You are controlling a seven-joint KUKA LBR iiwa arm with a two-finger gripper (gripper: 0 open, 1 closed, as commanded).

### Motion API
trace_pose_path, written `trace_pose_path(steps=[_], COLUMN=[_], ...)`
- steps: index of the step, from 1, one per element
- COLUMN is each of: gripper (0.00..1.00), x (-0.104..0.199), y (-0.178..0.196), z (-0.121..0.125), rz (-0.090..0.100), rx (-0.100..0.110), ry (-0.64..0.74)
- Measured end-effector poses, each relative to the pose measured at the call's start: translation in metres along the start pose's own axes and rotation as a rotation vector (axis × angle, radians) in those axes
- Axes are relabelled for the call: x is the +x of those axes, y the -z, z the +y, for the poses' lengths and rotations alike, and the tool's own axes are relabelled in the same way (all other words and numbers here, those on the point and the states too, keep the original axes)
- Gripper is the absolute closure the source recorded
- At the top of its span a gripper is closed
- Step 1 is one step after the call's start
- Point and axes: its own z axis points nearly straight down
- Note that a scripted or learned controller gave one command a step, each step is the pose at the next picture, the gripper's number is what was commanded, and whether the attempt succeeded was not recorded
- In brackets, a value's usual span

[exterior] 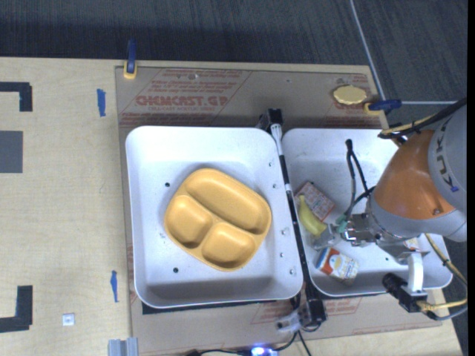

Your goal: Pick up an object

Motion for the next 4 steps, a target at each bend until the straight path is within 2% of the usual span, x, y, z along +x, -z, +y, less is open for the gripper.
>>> trace_pose_path(steps=[4], gripper=[0.0], x=[0.0004], y=[0.0], z=[0.0], rz=[0.0], rx=[0.0], ry=[0.0])
